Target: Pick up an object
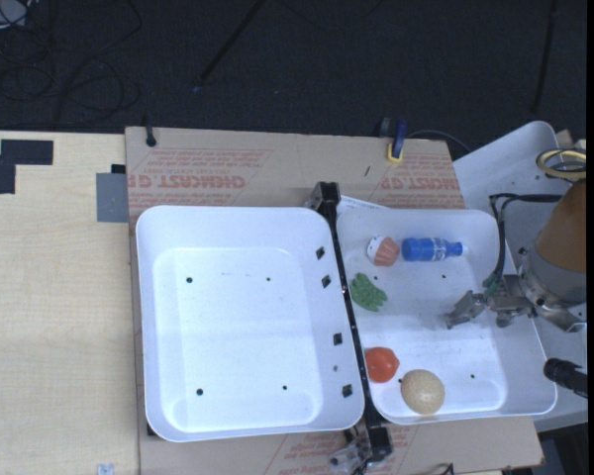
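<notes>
Currently jaws (465, 312) sit low in the right bin (520, 399), near its right side, with nothing between them; how wide they are parted is unclear. Blue bottle (431, 249), green item (368, 292), red ball (381, 364), tan ball (423, 391) lie loose there. Left bin (168, 236) beside it.

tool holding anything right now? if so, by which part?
Nothing held. The tool sits low over bare floor of the right bin, fingers spread with nothing between them, apart from the blue bottle and green item.
</notes>
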{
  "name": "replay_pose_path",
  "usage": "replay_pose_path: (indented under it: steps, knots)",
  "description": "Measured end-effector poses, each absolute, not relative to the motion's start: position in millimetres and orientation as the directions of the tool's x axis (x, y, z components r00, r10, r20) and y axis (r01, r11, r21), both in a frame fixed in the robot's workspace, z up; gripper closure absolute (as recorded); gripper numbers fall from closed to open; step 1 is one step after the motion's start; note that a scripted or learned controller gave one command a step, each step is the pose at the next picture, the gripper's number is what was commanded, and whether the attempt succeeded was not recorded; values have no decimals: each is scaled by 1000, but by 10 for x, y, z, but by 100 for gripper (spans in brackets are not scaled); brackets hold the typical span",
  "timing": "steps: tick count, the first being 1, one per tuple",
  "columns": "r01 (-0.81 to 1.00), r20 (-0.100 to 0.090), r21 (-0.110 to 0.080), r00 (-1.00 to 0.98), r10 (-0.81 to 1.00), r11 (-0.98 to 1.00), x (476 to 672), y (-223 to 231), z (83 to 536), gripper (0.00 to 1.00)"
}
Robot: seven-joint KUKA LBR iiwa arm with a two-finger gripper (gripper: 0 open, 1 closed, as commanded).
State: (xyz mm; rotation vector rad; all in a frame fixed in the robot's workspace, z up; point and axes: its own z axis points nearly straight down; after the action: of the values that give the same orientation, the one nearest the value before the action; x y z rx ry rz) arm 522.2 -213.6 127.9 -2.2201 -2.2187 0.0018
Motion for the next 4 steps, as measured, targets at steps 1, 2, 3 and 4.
replay_pose_path:
  steps: [1, 2, 3, 4]
  knots:
    - [1000, 2, -5, 0, 1000, 0, 5085, -2122, 1090, 0]
    - [1000, 2, -4, -1, 1000, 1, 5128, -2116, 866, 0]
    - [1000, -6, 16, -3, 1000, 3, 5512, -2143, 2524, 0]
    - [1000, 5, -11, 0, 1000, 0, 4921, -1721, 832, 0]
